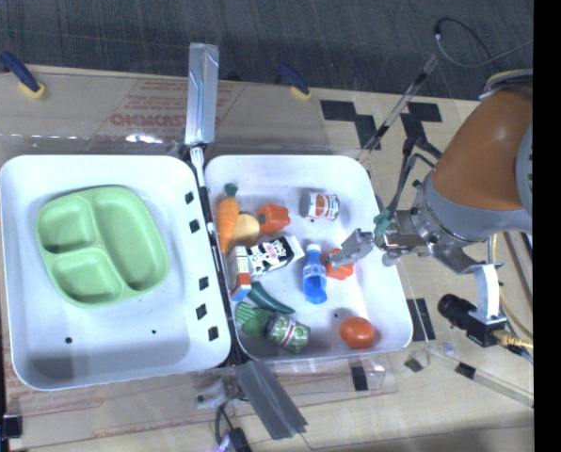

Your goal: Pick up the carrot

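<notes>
The carrot [227, 220] is orange with a green top and lies upright along the left wall of the right bin [379, 281]. A yellowish piece [248, 226] rests against its right side. My gripper [347, 250] hangs low over the right half of that bin, well to the right of the carrot and apart from it. It sits just above a small red-orange item [341, 270] next to a blue bottle [313, 277]. I see nothing of the carrot at the gripper.
An orange pepper [274, 217], a can [320, 205], a milk carton [271, 252], a green can [286, 330], a green vegetable [264, 299] and a tomato [357, 331] crowd the right bin. The left bin [17, 281] holds a green divided plate [100, 243].
</notes>
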### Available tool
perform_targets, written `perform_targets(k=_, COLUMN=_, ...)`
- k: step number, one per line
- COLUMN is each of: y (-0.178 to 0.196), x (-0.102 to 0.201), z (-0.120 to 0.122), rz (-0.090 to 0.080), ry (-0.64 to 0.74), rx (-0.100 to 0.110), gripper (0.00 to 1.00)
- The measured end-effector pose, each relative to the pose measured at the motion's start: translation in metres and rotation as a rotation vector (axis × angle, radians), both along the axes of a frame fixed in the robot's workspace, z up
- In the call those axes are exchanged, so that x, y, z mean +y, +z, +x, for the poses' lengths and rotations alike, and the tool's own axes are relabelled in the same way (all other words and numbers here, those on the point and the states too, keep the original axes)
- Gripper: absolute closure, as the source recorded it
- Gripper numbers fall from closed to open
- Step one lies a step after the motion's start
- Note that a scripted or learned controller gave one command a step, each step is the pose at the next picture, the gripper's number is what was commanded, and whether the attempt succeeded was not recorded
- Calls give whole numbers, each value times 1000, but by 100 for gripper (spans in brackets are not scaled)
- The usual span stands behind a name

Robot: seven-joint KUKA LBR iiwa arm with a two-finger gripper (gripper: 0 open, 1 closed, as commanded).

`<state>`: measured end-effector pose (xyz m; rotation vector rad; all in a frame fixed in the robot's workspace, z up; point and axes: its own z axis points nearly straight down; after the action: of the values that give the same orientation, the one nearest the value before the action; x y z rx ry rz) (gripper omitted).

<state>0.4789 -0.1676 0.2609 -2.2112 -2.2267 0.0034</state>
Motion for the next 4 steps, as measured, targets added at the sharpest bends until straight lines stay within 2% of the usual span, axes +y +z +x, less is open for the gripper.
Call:
perform_targets(k=1, y=-49, x=74, z=67, rz=-1, ry=-41, rx=2, gripper=0)
perform_targets(k=2, y=-45, x=105, z=117, rz=-1, ry=135, rx=-3, gripper=0)
perform_targets(k=3, y=-67, x=98, z=122, rz=0, ry=190, rx=1, gripper=0)
perform_targets(k=4, y=-68, x=142, z=145, rz=-1, ry=358, rx=-5, gripper=0)
